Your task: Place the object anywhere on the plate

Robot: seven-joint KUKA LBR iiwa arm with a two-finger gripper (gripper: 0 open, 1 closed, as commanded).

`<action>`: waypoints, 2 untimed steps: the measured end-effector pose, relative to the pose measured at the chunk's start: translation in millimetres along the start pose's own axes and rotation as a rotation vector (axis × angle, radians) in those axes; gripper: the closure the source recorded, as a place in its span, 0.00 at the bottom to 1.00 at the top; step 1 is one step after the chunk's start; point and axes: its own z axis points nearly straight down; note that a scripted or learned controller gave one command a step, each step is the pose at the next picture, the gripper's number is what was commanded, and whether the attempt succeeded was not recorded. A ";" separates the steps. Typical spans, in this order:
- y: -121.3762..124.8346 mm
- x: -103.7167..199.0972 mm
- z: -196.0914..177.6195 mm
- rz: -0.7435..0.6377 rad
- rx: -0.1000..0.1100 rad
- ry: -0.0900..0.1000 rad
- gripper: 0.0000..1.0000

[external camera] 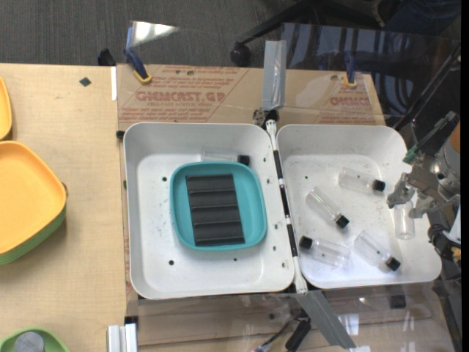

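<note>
The arm reaches in from three o'clock, its gripper (pixel 407 205) clamped on a clear vial (pixel 404 222) hanging upright, long axis vertical, above the right bin (pixel 352 134). The teal plate (pixel 256 196) sits at nine o'clock from it.

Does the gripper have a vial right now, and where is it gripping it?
Cannot be told. The gripper sits at the right bin's right edge with a clear vial just below it, but the hold itself isn't visible.
</note>
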 end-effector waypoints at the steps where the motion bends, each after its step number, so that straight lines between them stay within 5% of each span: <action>1: -41.0 40.9 26.2 -0.066 0.002 0.001 1.00; 2: -68.2 98.1 3.1 -0.245 -0.001 0.001 1.00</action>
